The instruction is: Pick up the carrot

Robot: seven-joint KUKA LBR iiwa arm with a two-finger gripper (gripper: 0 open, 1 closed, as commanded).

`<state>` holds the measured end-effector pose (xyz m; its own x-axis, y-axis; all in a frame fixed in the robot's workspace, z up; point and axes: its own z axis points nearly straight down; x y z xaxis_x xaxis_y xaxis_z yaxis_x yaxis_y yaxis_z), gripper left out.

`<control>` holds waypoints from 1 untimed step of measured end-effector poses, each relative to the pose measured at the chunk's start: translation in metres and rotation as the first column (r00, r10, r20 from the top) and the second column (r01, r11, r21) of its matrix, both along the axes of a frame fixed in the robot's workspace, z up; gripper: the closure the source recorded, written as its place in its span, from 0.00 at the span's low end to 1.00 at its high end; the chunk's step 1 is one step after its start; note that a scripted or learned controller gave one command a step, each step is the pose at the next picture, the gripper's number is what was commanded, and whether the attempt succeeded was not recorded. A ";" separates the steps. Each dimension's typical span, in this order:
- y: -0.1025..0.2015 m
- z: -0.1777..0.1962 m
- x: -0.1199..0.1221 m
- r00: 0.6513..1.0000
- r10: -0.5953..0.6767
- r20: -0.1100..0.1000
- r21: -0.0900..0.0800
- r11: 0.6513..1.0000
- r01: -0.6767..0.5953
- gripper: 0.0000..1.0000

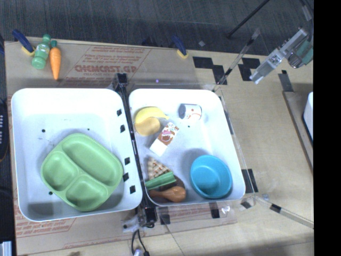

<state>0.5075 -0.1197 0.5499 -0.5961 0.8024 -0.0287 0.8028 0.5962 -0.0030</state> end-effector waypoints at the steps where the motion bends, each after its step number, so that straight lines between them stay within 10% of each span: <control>1: 0.000 0.000 0.000 1.000 0.000 0.000 0.000 1.000 0.000 0.00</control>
